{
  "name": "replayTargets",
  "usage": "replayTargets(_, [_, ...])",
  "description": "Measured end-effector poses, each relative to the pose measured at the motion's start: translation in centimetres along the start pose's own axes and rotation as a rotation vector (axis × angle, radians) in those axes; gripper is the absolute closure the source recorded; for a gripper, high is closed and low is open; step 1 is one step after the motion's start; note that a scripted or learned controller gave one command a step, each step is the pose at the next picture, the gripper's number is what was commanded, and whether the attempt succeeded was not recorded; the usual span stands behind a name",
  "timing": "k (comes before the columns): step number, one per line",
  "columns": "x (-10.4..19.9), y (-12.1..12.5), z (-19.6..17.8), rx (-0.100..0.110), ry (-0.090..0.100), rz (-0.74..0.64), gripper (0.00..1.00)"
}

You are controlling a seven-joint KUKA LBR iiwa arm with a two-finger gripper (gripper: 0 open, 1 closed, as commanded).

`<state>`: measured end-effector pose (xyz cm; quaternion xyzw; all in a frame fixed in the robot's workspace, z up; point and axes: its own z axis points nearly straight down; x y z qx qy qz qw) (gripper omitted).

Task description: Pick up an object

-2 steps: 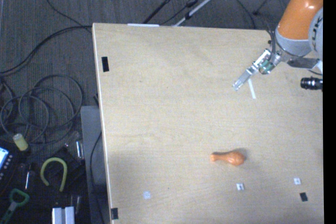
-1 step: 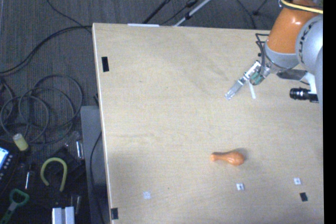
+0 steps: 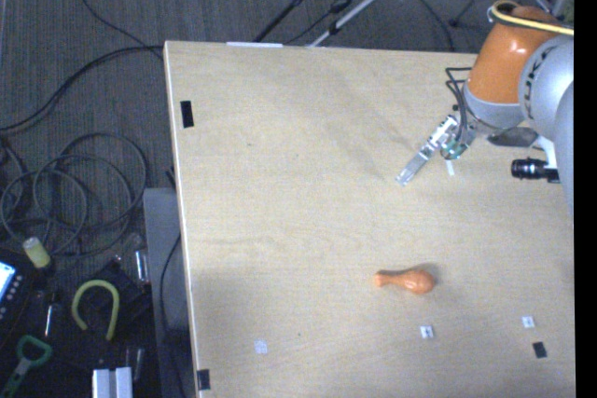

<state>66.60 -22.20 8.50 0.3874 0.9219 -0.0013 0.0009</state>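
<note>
Because the wooden bench (image 3: pixel 298 200) is wide and flat, the arm (image 3: pixel 522 70) can reach in from the right and hang over it. Its gripper (image 3: pixel 410 171) points down and left — nothing sits between its tips, and how wide they stand cannot be told. The little orange toy (image 3: pixel 407 280) lies alone, well apart, nearer the front.

Bare bench (image 3: pixel 298 200) surrounds the lone orange object (image 3: pixel 408 281).
</note>
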Motion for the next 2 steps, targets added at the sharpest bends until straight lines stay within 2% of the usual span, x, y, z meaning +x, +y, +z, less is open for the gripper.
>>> replayTargets(1, [0.0,0.2,-1.0,-0.004,-0.002,-0.001,1.00])
replayTargets(2, [4.4,4.3,-9.5,-0.005,0.000,-0.051,1.00])
